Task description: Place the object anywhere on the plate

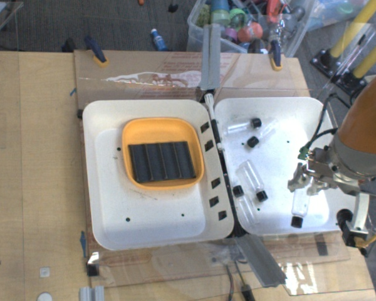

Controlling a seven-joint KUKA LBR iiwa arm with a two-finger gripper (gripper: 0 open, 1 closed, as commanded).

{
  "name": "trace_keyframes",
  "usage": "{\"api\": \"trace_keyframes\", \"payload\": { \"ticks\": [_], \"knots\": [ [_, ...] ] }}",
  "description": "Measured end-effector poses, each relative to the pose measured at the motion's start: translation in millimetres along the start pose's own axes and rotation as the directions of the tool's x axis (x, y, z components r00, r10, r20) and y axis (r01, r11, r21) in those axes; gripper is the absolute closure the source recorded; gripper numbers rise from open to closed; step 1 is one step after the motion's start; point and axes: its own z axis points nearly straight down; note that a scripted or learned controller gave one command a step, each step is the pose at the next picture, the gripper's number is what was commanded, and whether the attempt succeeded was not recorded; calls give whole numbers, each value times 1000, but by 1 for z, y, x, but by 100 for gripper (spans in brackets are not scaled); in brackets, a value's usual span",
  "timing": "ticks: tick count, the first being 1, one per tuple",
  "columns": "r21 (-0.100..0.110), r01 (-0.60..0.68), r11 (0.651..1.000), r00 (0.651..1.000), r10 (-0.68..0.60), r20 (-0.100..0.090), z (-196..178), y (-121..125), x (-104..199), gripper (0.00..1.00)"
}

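Note:
An orange plate [161, 132] sits in the left bin [106, 218] with a dark ridged block [161, 160] lying on it. My gripper [306, 184] hangs over the front right part of the right bin [282, 108]. Directly below it is a clear vial with a black cap [299, 207], its upper end right at the gripper and its cap pointing to the bin's front wall. Whether the vial is gripped or lying on the bin floor is unclear. Two more clear capped vials [252, 177] [243, 126] lie in the right bin.
A small black cap [252, 142] lies loose in the right bin. The divider [214, 168] between the bins carries several black clips. A clear box of coloured toys [254, 8] stands behind the bench. The grey arm with its orange band [366, 124] comes in from the right.

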Motion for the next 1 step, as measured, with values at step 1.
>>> {"api": "trace_keyframes", "payload": {
  "ticks": [1],
  "knots": [
    [-1,89,996,996,-89,-1,0,57,10,100]
  ]
}}
